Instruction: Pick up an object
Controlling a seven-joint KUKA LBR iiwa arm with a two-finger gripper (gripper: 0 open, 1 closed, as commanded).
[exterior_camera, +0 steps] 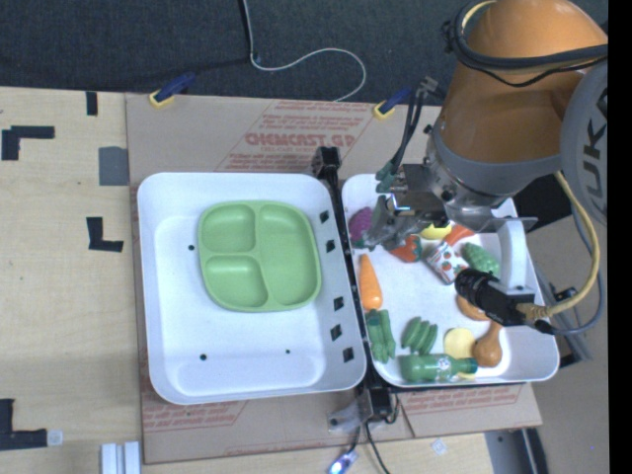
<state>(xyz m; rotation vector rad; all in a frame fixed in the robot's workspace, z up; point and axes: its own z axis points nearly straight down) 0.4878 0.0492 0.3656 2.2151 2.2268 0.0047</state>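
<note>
Gripper [395, 227] down in your right bin [513, 368], over the purple toy [361, 223] and red toy [403, 250], finger state impossible to tell, carrot [369, 284] just beside, green plate [260, 256] in left bin [173, 363].

You get even, fairly bright light from overhead, no hard shadows. The left bin [168, 363] reads near blown-out white w/ soft glare on its floor; the green plate [259, 255] keeps its colour. The arm [523, 77] shows a mild sheen on its orange band and throws a soft shadow over the right bin [528, 363]. Dark carpet [118, 18] up top loses detail. Pic is low-res, slightly soft; small toys look smeared.
</note>
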